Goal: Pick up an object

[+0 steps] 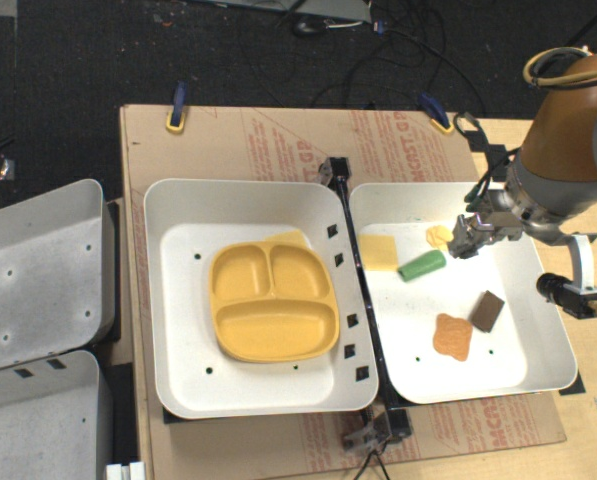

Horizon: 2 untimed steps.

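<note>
Gripper hanging low over far part of right bin, arm reaching in from right. Finger state: cannot tell.

Small yellow piece lying just left of gripper, touching or nearly so. Green cylinder lying near it, tilted. Pale yellow square sitting by bin's left wall. Orange piece and brown block lying nearer, apart from gripper.

Left bin holding yellow divided tray.
</note>
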### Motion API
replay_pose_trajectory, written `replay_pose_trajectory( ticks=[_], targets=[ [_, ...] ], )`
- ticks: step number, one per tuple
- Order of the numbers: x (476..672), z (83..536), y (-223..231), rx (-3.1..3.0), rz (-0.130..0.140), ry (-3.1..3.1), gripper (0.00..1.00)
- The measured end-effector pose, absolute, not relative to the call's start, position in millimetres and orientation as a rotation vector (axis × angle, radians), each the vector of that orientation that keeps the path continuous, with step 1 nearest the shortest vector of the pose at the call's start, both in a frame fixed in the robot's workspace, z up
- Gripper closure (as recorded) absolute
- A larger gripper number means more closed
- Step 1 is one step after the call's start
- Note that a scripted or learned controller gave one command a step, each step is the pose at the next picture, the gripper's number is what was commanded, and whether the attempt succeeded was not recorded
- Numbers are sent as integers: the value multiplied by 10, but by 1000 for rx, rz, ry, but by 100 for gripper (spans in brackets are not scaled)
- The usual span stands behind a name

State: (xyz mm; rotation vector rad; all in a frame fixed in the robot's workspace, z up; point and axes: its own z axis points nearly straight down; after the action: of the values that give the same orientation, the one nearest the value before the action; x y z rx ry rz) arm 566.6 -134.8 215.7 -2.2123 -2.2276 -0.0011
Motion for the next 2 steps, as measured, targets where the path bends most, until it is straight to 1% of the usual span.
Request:
replay_pose_trajectory(
  ticks=[1, 2],
  targets=[
    [5689, 2272, -838, -2212, -3, -2231, 100],
    [5664, 2285, -249, -2210, -1, -2229, 100]
  ],
)
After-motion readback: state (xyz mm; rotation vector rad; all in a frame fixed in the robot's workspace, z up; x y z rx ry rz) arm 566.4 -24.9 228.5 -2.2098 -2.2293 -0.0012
